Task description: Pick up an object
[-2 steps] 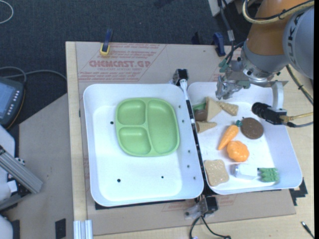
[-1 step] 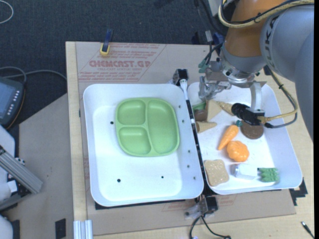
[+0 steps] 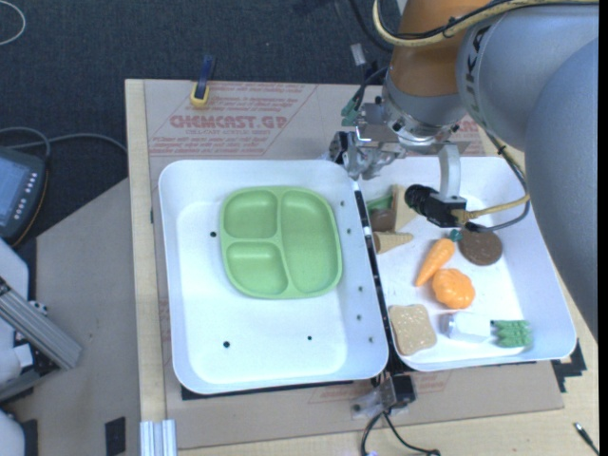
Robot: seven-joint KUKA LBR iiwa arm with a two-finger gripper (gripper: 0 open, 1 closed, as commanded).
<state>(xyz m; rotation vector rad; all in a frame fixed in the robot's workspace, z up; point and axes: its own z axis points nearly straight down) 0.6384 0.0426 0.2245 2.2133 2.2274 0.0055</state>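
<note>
Fixed overhead camera, slanted down, both bins (image 3: 180, 283), probably mid-range.

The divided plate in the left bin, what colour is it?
Light green; the divided plate shows clearly in the camera view.

Dark grey carpet floor (image 3: 142, 17) around the bench, cables trailing across it at upper left. Bench top is a brown board (image 3: 237, 117) printed with red lettering; a small yellow and blue clamp (image 3: 202, 81) sits on its far edge. A dark screen device (image 3: 19, 193) stands left, metal framing (image 3: 38, 326) below it. Light even, soft shadows.
</note>
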